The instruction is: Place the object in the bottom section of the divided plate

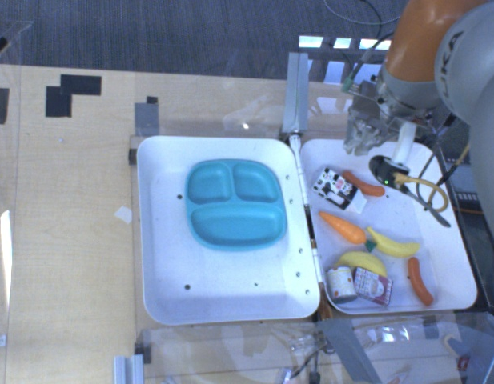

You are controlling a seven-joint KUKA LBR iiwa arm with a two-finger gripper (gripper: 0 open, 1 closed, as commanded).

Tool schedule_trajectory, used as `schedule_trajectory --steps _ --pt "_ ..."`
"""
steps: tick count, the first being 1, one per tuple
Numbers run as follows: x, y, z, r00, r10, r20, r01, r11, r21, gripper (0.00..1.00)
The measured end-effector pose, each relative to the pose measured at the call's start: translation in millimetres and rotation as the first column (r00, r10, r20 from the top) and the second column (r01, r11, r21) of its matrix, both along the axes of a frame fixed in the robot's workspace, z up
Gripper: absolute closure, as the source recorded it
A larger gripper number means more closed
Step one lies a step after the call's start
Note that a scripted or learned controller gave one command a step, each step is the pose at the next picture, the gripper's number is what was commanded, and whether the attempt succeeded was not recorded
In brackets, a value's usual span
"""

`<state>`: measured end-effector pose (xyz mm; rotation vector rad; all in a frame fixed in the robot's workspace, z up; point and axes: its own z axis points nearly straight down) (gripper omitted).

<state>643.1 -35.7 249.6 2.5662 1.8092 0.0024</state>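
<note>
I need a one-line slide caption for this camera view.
Gripper hovers above the right bin of toy food; blue divided plate waits in the left bin.

You have two bins side by side, touching along a central divider. The left bin (162, 286) holds the divided plate (234, 204) near its middle, two small sections toward the back and the long section toward you. The right bin (459, 282) holds everything else: a patterned box (335, 186) and a sausage (363, 185) at the back, a carrot (343, 227) and a banana (393, 246) in the middle, a second banana (363, 262), a can (340, 283), a carton (373, 286) and another sausage (419, 281) nearest you. The gripper (365, 138) hangs over its back edge.
</note>
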Motion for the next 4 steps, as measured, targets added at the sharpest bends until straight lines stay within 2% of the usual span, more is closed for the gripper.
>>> schedule_trajectory --steps 1,2,3,4 --pt "26.1 75.6 -64.6 0.952 0.306 0.001 -0.306 0.952 0.001 1.0" --pt "25.9 212.7 -117.2 0.915 0.402 0.001 -0.402 0.915 0.002 1.0" --pt "2.6 249.4 -155.9 0.979 0.203 0.012 -0.203 0.979 0.003 1.0" --pt "23.0 269.0 -156.9 0.832 -0.555 0.003 0.555 0.832 0.009 1.0"
